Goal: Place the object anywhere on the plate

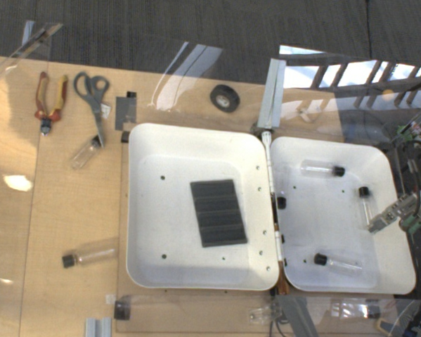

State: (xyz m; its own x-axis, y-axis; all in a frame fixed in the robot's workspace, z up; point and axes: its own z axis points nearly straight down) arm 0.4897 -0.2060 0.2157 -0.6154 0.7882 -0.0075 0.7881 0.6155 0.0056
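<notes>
- A pale wood table (pixel 53 212) stands against dark grey carpet, with two shallow white bins side by side on it.
- The left bin (pixel 144 217) holds a dark ribbed plate (pixel 218 212), lying flat near its middle and turned slightly; nothing rests on the plate.
- The right bin (pixel 297 253) holds clear vials with black caps: one near the top (pixel 322 168), one near the bottom (pixel 336 262), and one at the right side (pixel 366 200) lying roughly upright in the view.
- Any of these could be the object meant; none is marked out, so I cannot tell which one is intended.
- The hand (pixel 382 221) shows at the right rim of the right bin, a pale metal part slanting down to the left, just beside the right-side vial's lower end.
- Whether it is spread or closed cannot be told at this size, and no vial can be seen held by it.
- Off to the left on the table lie pliers (pixel 48 103), scissors (pixel 93 98) and a loose vial (pixel 88 254); a tape roll (pixel 225 98) sits above the bins.
- Judged from this, the task is at its start: all the vials in the right bin lie on the bin floor, well apart from the plate.
- What is left is everything: a secure grasp, a lift over the rims between the bins, and a release onto the plate.
</notes>
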